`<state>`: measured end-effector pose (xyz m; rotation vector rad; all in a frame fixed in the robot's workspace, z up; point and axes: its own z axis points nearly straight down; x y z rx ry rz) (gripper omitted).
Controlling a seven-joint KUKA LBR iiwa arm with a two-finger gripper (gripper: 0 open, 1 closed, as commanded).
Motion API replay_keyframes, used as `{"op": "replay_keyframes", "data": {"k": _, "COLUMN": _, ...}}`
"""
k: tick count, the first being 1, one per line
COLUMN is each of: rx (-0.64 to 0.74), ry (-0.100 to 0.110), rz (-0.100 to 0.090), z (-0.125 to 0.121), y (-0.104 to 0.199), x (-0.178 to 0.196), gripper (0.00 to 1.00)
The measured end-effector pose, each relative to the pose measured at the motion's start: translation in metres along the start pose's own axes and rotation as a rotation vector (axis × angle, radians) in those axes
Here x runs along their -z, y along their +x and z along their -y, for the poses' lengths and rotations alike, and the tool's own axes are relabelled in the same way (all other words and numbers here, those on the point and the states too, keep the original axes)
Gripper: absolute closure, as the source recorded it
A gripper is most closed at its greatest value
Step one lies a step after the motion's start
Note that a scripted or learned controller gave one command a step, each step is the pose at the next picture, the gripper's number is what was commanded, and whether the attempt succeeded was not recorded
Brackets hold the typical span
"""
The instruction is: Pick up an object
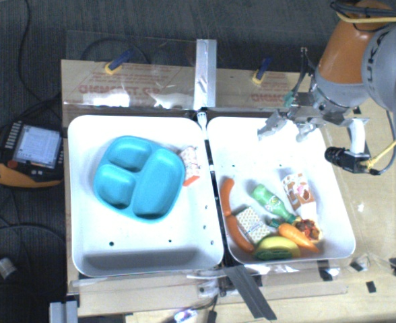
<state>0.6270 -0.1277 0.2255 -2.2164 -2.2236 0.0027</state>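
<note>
We logged the gripper point(287, 127) high over the right bin point(333, 173), near its twelve o'clock rim; its two pale fingers stood spread apart with nothing between them, so we recorded it as unclosed and unladen. The candidate objects lay heaped toward the bin's six o'clock: a long orange-red sausage point(227, 210) along the nine o'clock wall; a green bottle point(271, 201) near centre; a small printed carton point(299, 190) at about three o'clock of the bottle; a patterned packet point(252, 224) touching the sausage; a carrot point(297, 235) and a yellow-green fruit point(277, 247) at the bottom edge. In the left bin point(83, 180) sat a blue divided tray point(139, 175), with a small red-and-white item point(190, 161) at its three o'clock. We judged these to be light toy foods, probably hard and smooth, apt to slip or roll; the carton looked easiest, standing slightly apart with flat sides to pinch across; the bottle would want a grasp across its narrow body.
</note>
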Motion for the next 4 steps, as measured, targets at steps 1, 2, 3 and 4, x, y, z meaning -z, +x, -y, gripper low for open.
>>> {"op": "replay_keyframes", "data": {"k": 1, "rx": 0.026, "ry": 0.000, "rz": 0.001, "z": 0.079, "y": -0.062, "x": -0.048, "gripper": 0.00}}
{"op": "replay_keyframes", "data": {"k": 2, "rx": 0.081, "ry": -0.003, "rz": -0.001, "z": 0.091, "y": -0.078, "x": -0.131, "gripper": 0.00}}
{"op": "replay_keyframes", "data": {"k": 3, "rx": 0.082, "ry": -0.003, "rz": -0.002, "z": 0.091, "y": -0.077, "x": -0.122, "gripper": 1.00}}
{"op": "replay_keyframes", "data": {"k": 4, "rx": 0.050, "ry": -0.001, "rz": 0.001, "z": 0.075, "y": -0.065, "x": -0.033, "gripper": 1.00}}
